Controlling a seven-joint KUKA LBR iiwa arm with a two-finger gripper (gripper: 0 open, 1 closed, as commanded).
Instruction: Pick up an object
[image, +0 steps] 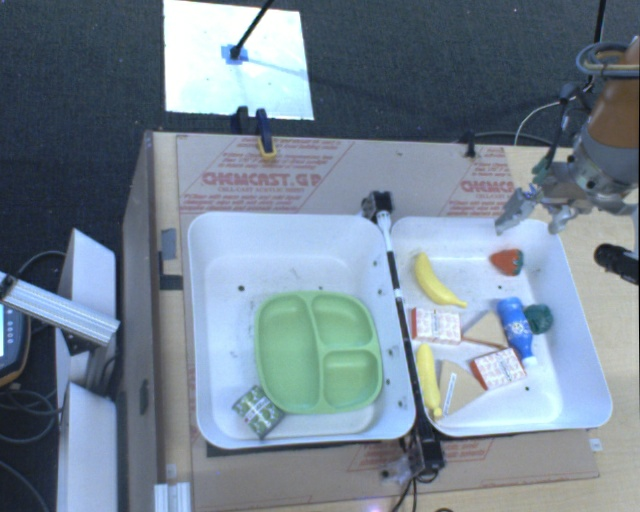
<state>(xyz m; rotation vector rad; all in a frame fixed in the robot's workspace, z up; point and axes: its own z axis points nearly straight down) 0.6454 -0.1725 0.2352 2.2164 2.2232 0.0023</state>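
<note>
Hovering at the right bin's (590, 375) 1 o'clock, gripper (533, 212) spread, nothing held; strawberry (507, 262) nearest, at its 7 o'clock — drop straight down.

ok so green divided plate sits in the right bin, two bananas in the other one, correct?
Not quite. The camera view shows the green divided plate in the left bin. The two bananas lie in the other one, the right bin.

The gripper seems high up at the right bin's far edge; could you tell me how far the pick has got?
Nothing is picked yet. The gripper hangs open over the right bin rim, holding nothing. The nearest item, the strawberry, lies in the bin, so descent, grasp and lift remain.
</note>
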